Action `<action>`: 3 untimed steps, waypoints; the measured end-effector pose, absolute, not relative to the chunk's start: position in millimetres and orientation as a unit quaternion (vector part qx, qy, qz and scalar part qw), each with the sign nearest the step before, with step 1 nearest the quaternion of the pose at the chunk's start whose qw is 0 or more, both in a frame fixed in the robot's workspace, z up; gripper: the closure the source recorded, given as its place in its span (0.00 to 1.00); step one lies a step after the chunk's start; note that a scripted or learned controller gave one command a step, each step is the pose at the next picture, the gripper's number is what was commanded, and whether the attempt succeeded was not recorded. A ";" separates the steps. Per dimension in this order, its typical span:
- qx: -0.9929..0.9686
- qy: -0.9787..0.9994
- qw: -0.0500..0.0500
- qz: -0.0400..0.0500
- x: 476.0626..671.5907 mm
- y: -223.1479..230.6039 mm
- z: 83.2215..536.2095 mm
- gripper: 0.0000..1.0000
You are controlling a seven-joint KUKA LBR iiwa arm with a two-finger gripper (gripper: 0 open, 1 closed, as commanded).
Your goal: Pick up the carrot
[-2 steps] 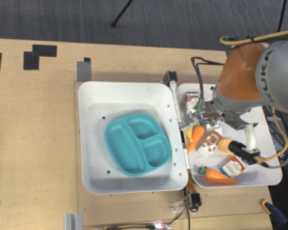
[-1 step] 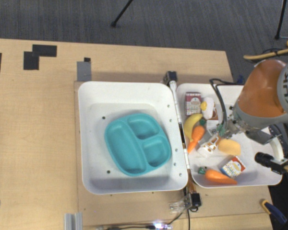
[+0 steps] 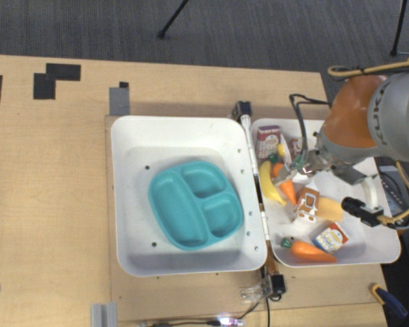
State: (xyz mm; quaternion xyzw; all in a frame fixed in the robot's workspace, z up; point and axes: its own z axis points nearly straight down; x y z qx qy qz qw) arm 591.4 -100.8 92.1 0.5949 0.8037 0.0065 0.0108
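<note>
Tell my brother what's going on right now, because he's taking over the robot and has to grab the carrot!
Gripper: low in the right bin, among the toy food; whether it is open or shut cannot be seen.
Carrot: lying near the front edge of the right bin, apart from the gripper.
Also there: a banana near the bin's left wall. The teal tray sits in the left bin.
Done: nothing yet; the carrot is not picked up.
Left: reach the carrot, grip it, lift it.

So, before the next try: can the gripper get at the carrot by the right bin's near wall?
Probably yes: the carrot lies uncovered at the bin's near edge, though a small packet sits close beside it.
</note>
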 end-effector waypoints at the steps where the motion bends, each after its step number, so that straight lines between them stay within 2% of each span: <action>1: 0.594 0.805 0.013 0.008 594.1 -101.7 107.3 1.00; 2: 0.563 0.827 0.009 0.002 615.6 -34.7 191.5 1.00; 3: 0.562 0.827 0.003 0.002 613.4 -32.2 186.5 0.00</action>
